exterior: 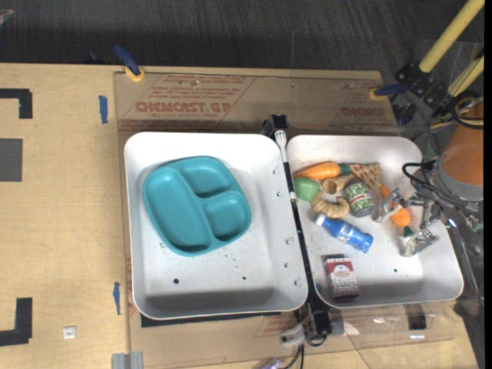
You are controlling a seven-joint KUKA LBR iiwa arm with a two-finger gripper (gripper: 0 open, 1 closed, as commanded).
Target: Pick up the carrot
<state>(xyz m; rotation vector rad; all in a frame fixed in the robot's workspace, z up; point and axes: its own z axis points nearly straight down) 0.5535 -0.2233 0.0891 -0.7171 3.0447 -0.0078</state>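
The carrot (323, 170), orange with a green stalk end pointing left, lies in the far left part of the right bin (442, 279). My gripper (413, 233) hangs low over the right side of that bin, well to the right of the carrot and nearer the camera. A small orange piece (400, 218) shows right by the gripper; I cannot tell whether it is held. The arm's orange band (465, 158) is at the right edge.
Around the carrot lie a green item (306, 190), a waffle-like piece (367, 174), a small can (360, 198), a tan ring (330, 204), a blue bottle (347, 234) and a red box (341, 276). The left bin (231, 283) holds a teal divided plate (196, 204).
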